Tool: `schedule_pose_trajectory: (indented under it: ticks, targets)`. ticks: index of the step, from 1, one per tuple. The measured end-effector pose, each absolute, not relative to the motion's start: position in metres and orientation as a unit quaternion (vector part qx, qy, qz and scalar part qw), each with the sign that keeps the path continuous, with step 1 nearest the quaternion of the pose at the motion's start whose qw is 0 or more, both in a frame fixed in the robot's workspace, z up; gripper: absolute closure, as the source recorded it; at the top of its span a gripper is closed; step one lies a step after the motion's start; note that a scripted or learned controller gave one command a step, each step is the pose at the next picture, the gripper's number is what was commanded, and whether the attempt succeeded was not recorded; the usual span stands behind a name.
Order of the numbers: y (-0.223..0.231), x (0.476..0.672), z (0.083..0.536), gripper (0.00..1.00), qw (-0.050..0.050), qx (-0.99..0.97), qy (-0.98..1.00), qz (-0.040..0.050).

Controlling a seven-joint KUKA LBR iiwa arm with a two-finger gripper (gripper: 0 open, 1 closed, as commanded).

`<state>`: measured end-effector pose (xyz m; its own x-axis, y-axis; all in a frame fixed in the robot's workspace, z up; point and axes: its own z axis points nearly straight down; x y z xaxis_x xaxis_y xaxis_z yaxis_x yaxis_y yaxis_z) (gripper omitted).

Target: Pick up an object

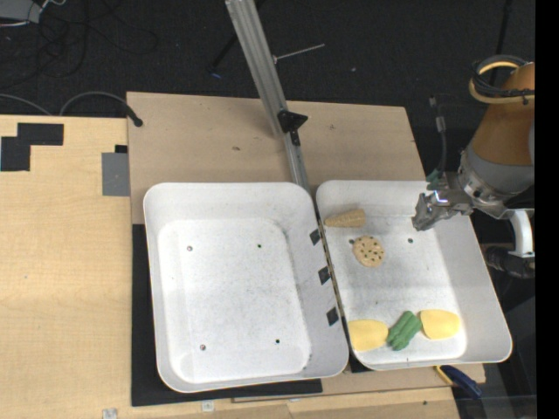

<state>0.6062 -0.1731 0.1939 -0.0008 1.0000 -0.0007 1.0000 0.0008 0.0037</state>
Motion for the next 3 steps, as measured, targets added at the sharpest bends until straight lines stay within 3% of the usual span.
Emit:
schedule_pose_trajectory:
  ticks: [1,2,3]
  targets:
    - [-0.180,0.599,0.251,1.00,0.002,0.708,0.706,0.0009]
    - [-0.180,0.599,0.257,1.00,0.000,0.707,0.708,-0.0001]
    - [-0.126,0.586,0.262,1.00,-0.002,0.706,0.708,-0.0001]
